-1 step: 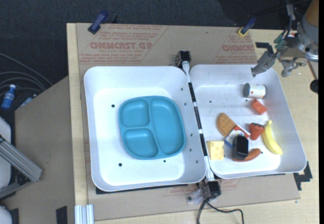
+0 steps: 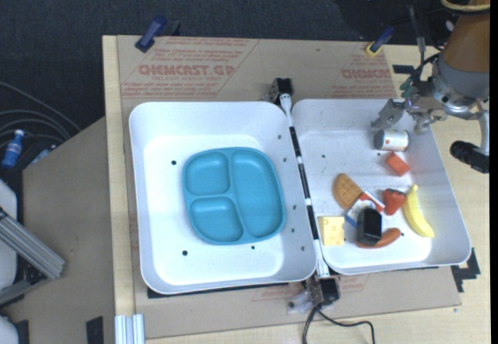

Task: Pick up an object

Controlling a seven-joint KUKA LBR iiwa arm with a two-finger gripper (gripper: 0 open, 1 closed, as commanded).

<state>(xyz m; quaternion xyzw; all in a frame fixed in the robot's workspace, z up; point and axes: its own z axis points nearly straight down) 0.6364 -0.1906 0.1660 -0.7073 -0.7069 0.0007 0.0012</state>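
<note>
Two shallow white bins side by side on the bench (image 2: 194, 62), left bin (image 2: 148, 140) carrying a blue divided plate (image 2: 232, 194) near its centre. Right bin (image 2: 327, 124) holding the loose objects, clustered toward 4 and 5 o'clock of that bin.

Arm (image 2: 467, 62) reaching in from 3 o'clock, wrist over the bin's 1 o'clock corner. Pincer (image 2: 393, 118) hanging low at about 1 o'clock in the right bin, grey metal fingers (image 2: 387, 113) pointing down and to 9 o'clock. Cannot tell whether released or clenched: fingertips too small and blurred against the white floor. A small white cylinder (image 2: 393, 139) lying just under the pincer, at its 6 o'clock, very close or touching; contact not clear, and not visibly between the fingers.

At 6 o'clock from the cylinder, an orange-red block (image 2: 398, 164), apart from it. Further toward 6 o'clock, a red piece (image 2: 394, 201) beside a yellow banana (image 2: 418, 214) lying along the bin's 4 o'clock wall. At 9 o'clock of the red piece, a brown waffle-like oval (image 2: 347, 190). Below that, a black object (image 2: 368, 226) resting against a sausage (image 2: 387, 237), with a pale yellow square (image 2: 332, 230) at the bin's 7 o'clock edge.
</note>
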